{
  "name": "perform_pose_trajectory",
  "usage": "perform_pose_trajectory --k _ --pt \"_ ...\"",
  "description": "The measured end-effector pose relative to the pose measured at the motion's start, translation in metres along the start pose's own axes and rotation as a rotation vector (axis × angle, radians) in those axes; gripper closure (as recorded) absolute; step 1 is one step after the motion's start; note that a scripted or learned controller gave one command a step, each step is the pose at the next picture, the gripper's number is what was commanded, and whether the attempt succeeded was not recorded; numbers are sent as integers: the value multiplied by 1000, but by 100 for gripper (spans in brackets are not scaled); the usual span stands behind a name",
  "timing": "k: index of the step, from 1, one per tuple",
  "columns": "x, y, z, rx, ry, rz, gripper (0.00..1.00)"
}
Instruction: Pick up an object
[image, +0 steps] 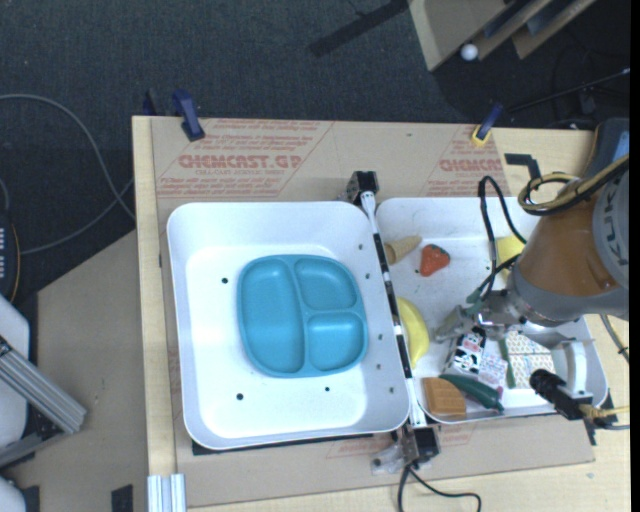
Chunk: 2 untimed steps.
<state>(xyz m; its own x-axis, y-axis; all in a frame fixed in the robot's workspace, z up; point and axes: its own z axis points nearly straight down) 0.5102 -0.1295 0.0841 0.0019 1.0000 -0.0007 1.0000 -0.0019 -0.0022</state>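
Objects crowd the right bin's (450, 212) near edge under the claw (478, 330), whose spread I cannot tell.

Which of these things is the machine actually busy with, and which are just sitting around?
Part of the job:
- gripper, down in the right bin
- loose objects there: red piece, yellow banana-like item, tan wedge, brown block, patterned box

Just sitting around:
- blue divided plate in the left bin
- blue clamps on the board edge

Fixed overhead camera, slanted down, both bins (190, 330)
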Motion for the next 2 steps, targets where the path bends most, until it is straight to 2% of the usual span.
perform_pose_trajectory --k 1,2 --pt "1 3 -12 -8 1 0 100" --pt "68 55 -102 -6 2 -5 100"
